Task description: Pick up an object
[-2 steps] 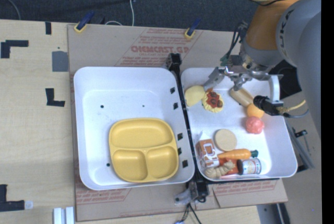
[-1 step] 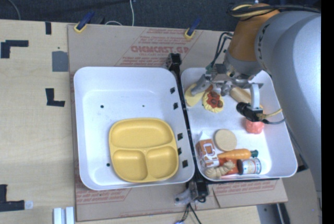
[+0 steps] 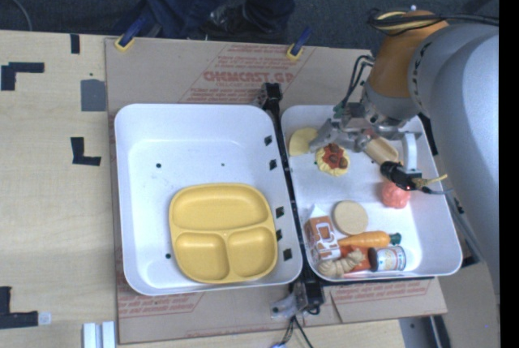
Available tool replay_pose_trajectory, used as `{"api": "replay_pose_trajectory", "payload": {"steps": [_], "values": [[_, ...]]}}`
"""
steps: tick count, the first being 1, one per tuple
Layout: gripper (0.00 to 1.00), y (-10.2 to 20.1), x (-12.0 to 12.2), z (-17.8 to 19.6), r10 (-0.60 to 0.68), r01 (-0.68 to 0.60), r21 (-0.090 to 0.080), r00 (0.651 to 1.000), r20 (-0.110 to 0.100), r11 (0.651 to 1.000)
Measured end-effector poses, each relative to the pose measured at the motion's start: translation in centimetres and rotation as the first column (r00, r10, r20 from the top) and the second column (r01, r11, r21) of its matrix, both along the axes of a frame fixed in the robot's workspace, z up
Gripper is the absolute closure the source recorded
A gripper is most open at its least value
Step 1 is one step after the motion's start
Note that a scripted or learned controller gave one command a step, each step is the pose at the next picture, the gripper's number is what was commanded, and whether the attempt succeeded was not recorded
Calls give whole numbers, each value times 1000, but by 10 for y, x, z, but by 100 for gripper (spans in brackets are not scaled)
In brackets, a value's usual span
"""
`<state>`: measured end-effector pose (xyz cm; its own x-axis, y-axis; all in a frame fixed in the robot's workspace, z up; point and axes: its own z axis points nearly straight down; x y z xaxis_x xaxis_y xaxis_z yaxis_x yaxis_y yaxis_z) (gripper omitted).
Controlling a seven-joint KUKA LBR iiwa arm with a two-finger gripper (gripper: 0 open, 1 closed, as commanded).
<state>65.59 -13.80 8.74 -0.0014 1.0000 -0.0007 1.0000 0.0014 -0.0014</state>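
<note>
The gripper (image 3: 334,145), jaw state indeterminable, hangs over a small red-and-yellow toy food piece (image 3: 333,160) in the far part of the right bin (image 3: 442,245); it looks light, rigid, graspable across its width; red cardboard lettering (image 3: 247,77) beyond the bins is unreadable.

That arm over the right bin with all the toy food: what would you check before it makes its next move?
1. Gripper above a target: ok, it sits over the red and yellow toy.
2. Toy between fingers: cannot tell.
3. Finger opening: cannot tell.
4. Neighbours crowding: not ok, the yellow piece and tan piece lie close.
5. Left bin's yellow tray out of the way: ok.
</note>
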Motion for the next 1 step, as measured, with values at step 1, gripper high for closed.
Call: {"api": "replay_pose_trajectory", "payload": {"steps": [1], "values": [[0, 19, -19, -3, 0, 0, 0, 1000, -2, 1000]]}}
